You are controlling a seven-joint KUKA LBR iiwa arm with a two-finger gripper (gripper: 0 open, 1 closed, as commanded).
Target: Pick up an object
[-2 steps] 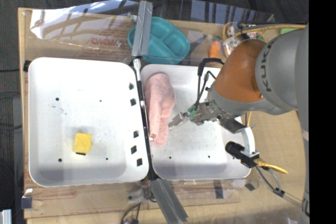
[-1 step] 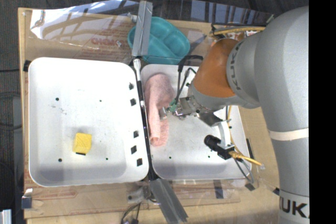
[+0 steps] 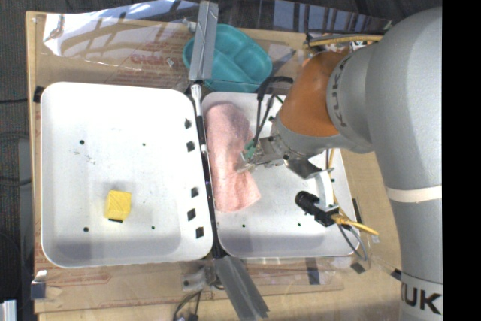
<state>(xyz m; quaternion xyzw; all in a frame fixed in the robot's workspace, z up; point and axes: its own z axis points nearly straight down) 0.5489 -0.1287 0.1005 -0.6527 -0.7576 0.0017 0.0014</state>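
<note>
Right bin (image 3: 278, 233), tool (image 3: 250, 157) at pink cloth (image 3: 228, 162) edge

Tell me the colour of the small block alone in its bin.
The block is yellow, clearest in the camera view.

block (image 3: 118, 205) in left bin (image 3: 75, 109); cloth (image 3: 229, 158) in right bin (image 3: 263, 237), along its left wall

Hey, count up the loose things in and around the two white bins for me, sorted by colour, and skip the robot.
Yellow: 1, a small yellow square block in the left white bin.
Pink: 1, a pink rolled cloth in the right white bin.
Teal: 1, a teal moulded plastic tray behind the bins.
Total: 3
</note>
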